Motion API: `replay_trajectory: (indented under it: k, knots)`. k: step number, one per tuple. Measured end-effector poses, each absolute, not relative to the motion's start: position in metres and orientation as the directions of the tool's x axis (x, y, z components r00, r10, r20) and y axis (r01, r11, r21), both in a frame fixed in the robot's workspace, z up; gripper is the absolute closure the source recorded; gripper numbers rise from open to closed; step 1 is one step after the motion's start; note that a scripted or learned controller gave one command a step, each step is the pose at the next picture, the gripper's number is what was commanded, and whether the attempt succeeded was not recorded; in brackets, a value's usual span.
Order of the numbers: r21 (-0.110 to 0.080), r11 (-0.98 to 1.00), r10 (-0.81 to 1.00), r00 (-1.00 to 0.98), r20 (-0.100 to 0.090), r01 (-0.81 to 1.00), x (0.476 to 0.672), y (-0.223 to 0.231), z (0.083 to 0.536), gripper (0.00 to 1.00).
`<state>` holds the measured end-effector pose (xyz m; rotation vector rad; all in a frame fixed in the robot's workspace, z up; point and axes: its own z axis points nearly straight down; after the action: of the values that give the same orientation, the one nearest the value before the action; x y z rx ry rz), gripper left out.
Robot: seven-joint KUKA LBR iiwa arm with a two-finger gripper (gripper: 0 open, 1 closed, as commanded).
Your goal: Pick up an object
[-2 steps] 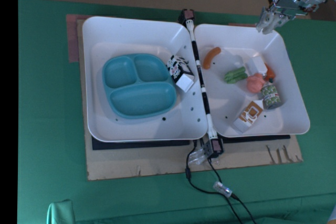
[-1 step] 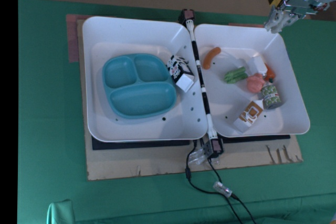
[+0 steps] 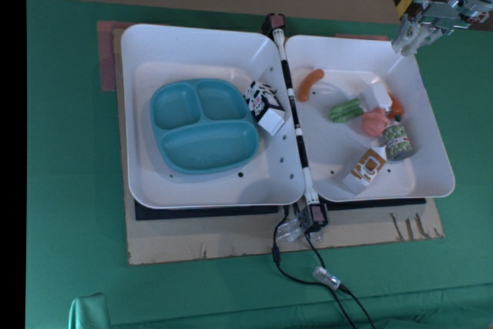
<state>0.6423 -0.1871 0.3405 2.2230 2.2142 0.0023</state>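
The gripper (image 3: 408, 42) hung above the far right corner of the right bin (image 3: 431, 142), clear of the contents, which read as a staging height from which a program could drop onto whatever it chose; whether anything was pinched could not be told at that size. No one object was marked out as the target, so the likeliest candidates were the cluster just below and slightly left of the gripper: a white block (image 3: 377, 95), a pinkish lump (image 3: 376, 122) touching it, and a small can (image 3: 397, 141) lying tilted beside that. These three crowded each other, and a descent onto one would probably nudge its neighbours. Further left of the gripper lay a green vegetable (image 3: 346, 109) and an orange sausage (image 3: 310, 84), each with bare bin floor around it and so easier to close on. A small carton (image 3: 365, 169) lay nearer the front rim. Well to the gripper's left, beyond the divider, the left bin (image 3: 139, 58) held a teal sectioned plate (image 3: 203, 125) and a black-and-white carton (image 3: 263, 107) against the dividing wall, an awkward approach.
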Motion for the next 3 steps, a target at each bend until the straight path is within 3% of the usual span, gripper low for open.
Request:
replay_trajectory:
  k: [1, 2, 3]
  knots:
    - [0.007, -0.003, 1.0, 0.003, -0.004, 1.0, 0.663, -0.187, 0.345, 1.0]
    - [0.006, -0.003, 1.0, 0.003, -0.005, 1.0, 0.701, -0.187, 0.302, 1.0]
    - [0.006, -0.003, 1.0, 0.003, -0.004, 1.0, 0.701, -0.187, 0.337, 1.0]
